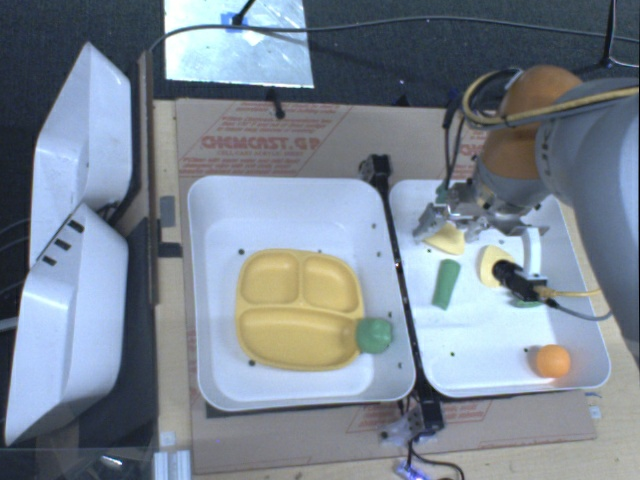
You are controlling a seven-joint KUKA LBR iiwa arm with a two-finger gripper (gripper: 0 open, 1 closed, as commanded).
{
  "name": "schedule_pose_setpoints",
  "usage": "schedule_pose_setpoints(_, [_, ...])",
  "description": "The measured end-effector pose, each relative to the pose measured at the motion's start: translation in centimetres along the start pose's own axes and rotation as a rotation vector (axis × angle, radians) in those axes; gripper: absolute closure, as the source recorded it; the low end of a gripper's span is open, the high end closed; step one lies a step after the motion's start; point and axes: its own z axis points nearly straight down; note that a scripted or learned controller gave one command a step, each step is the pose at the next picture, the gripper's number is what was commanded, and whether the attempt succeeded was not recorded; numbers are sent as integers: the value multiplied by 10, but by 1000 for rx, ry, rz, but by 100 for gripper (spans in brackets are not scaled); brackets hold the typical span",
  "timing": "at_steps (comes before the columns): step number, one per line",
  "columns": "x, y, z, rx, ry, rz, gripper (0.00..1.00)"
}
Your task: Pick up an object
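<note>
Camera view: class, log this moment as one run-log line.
arm: over right bin | gripper: at yellow wedge | grasp: unconfirmed | left bin: yellow tray, green ball

yellow tray (298,308), green ball (375,335) (orange ball (551,361))

Both white bins, the left bin (210,298) and the right bin (585,358), look like smooth, slightly glossy plastic. The yellow tray (298,308) has a smooth plastic look with a soft shine. The green ball (375,335) seems matt. The green stick (446,283) and the orange ball (551,361) look smooth. Under the bins lies brown cardboard (270,138), matt, with red print. The arm (590,158) has a smooth grey shell, and the gripper (462,213) looks like bare metal.
</note>
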Motion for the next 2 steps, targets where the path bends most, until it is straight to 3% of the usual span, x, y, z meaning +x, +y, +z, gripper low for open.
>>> schedule_pose_setpoints(1, [0,0,0,0,0,0,0])
schedule_pose_setpoints(2, [-11,-21,31,3,0,1,0])
